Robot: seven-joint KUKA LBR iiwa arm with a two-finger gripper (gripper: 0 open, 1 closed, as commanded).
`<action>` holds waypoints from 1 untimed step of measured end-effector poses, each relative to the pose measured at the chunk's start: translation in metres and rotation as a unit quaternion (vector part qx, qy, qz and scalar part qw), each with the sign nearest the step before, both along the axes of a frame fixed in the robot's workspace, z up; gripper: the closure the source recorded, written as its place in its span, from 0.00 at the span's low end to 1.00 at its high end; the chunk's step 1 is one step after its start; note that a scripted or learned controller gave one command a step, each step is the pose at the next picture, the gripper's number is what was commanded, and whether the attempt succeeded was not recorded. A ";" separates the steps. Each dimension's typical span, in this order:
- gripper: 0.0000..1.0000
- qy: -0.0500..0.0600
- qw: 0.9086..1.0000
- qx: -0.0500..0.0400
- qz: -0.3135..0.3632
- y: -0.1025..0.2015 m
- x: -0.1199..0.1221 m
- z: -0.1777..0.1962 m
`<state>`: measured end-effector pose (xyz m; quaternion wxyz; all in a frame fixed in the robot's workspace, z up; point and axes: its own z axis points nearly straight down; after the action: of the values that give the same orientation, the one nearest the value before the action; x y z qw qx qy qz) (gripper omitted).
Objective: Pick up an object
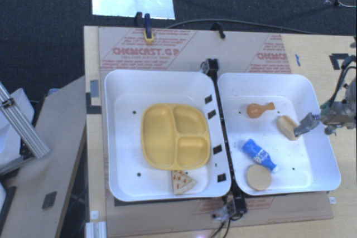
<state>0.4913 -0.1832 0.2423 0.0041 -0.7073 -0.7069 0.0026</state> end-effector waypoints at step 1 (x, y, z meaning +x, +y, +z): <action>0.00 -0.005 1.000 -0.001 0.002 0.001 0.003 0.006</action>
<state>0.4938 -0.1827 0.2479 -0.0007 -0.7060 -0.7082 -0.0003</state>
